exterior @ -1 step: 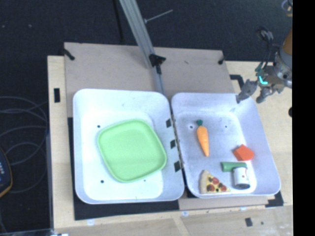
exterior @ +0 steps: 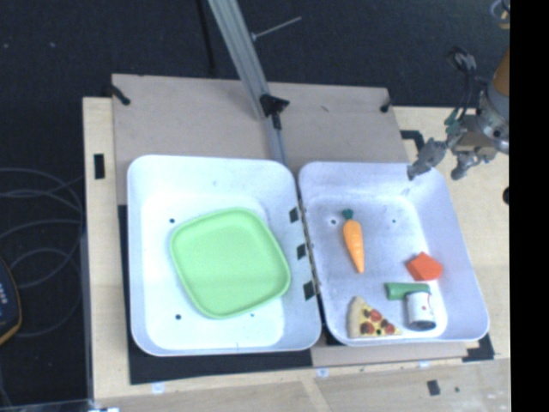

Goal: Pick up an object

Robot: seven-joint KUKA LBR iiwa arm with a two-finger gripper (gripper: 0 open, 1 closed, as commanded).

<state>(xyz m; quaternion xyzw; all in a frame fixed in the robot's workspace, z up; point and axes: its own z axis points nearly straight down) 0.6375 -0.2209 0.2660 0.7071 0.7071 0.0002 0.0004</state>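
The right bin [exterior: 446, 213] holds an orange carrot with a green top [exterior: 353, 242], an orange-red block [exterior: 424, 267], a pizza slice toy [exterior: 371, 320], and a green and white cylinder-shaped piece [exterior: 413, 302]. My gripper [exterior: 439, 163] hangs above the bin's far right corner, its two fingers spread open with nothing between them. It is well away from every object, the carrot being the nearest toward the left and front.
A light green square plate [exterior: 229, 262] lies in the left bin [exterior: 154, 187]. A slanted metal pole [exterior: 244, 54] rises behind the bins. Brown board [exterior: 334, 127] lies beyond them, and cables trail at the far left.
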